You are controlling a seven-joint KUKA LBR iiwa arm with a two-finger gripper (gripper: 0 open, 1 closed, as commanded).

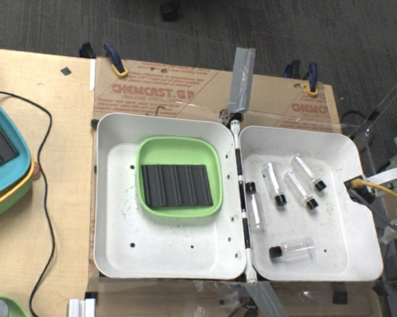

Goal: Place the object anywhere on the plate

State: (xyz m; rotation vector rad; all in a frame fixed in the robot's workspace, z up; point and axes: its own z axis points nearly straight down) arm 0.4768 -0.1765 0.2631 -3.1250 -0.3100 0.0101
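A square green plate (180, 147) sits in the left bin (110, 243), toward its back middle. A dark grey ridged slab (178, 185) lies flat on the plate and covers most of its floor. In the right bin (355, 255) lie several clear vials with black caps: one (273, 182) near the centre, two (300, 190) (308, 173) just right of it, and one (291, 250) on its side near the front. Another thin vial (253, 205) rests along the divider between the bins.
A stack of teal and green dishes (2, 173) stands on the wooden bench at the far left, with a black cable (45, 197) running past it. Cardboard (163, 90) held by blue clamps lies behind the bins. A yellow cable (381, 189) reaches over the right bin's right rim.
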